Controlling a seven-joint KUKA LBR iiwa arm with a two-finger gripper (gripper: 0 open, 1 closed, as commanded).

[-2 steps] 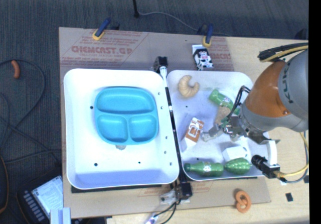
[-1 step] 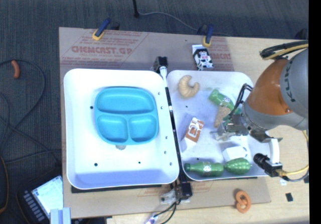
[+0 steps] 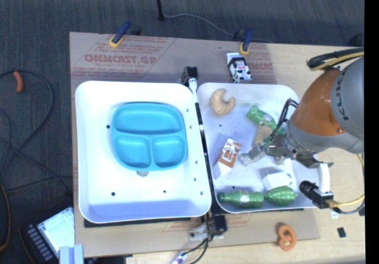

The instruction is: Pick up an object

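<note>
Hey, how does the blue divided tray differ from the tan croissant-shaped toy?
The blue divided tray lies in the left white bin; the tan croissant-shaped toy lies in the right white bin. The tray is far larger. The tray is a rounded rectangle with three compartments; the toy is a curled crescent. Both lie apart from the gripper.

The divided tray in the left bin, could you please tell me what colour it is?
The divided tray is light blue, seen plainly in the camera view.

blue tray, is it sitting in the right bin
No, the blue tray lies in the left bin, away from the gripper.
</note>
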